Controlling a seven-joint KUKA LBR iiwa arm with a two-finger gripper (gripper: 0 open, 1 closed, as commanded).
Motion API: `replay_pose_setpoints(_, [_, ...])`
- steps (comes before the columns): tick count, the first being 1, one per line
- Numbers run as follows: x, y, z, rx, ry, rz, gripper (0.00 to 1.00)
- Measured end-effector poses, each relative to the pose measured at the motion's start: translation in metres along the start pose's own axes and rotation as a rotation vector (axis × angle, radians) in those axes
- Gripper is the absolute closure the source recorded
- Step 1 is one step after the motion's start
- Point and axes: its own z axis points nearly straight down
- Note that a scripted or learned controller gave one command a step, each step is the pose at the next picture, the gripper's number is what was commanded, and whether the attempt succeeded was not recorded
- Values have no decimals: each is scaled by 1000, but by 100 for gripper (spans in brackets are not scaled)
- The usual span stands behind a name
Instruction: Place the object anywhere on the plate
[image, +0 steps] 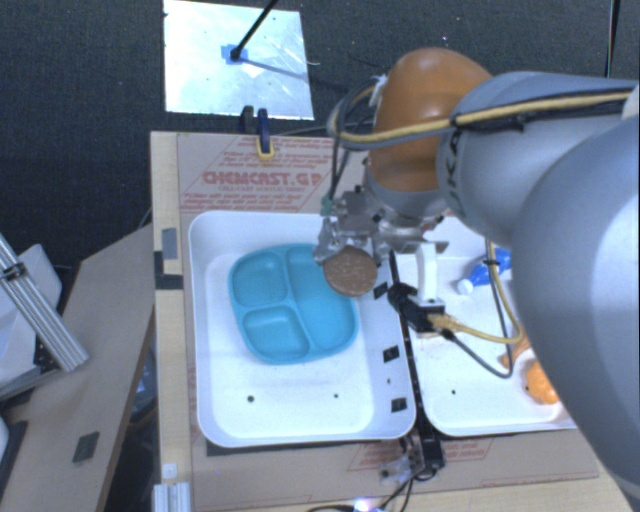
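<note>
A: Where did we see the gripper (352, 252)?
B: Above the plate's (290, 303) right edge, left bin (215, 400).
A: Disc (351, 271)?
B: Directly beneath it, touching, overlapping that plate edge. We couldn't tell whether it gripped anything.

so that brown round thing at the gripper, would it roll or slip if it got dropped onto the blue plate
The brown disc looks flat and round, so it would probably land flat rather than roll, unless it lands on edge. The blue divided plate looks smooth and has raised dividers, so the disc might slide or settle tilted across one. It looks rigid, not floppy.
</note>
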Motion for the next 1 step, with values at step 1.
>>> replay_pose_setpoints(1, [41,14,10,1,-1,0,100])
